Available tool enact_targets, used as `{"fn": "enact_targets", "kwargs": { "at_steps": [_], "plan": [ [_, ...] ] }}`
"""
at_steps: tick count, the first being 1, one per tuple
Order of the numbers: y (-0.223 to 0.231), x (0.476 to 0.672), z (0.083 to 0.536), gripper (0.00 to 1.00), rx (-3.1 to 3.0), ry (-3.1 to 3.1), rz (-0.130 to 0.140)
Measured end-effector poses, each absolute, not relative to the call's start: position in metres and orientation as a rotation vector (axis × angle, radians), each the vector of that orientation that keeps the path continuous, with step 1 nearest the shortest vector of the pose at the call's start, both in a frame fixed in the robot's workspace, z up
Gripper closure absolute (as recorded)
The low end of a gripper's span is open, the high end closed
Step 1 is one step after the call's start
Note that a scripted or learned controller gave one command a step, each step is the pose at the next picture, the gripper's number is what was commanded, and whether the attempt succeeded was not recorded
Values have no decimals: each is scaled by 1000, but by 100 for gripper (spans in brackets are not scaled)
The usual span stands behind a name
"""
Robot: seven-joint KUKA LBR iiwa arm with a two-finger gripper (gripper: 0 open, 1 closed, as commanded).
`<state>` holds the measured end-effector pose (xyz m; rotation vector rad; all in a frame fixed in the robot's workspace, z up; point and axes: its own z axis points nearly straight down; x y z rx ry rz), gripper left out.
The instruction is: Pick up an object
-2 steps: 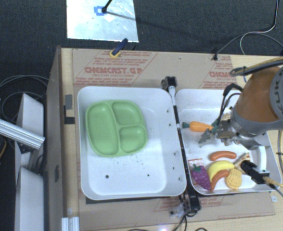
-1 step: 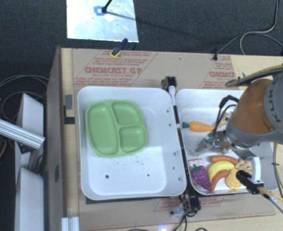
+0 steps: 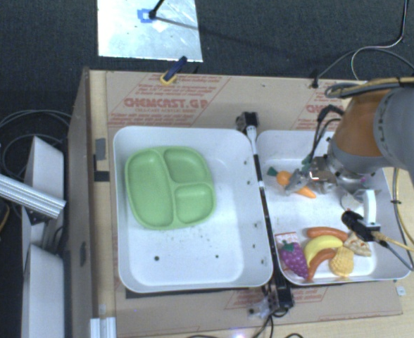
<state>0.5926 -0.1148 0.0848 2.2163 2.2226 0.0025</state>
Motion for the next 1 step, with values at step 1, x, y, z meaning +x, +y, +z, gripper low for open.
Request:
{"fn": "enact_targets", "kwargs": {
  "at_steps": [1],
  "plan": [
    [-109, 602, 85, 0, 2216, 2225, 3]
  ]
}}
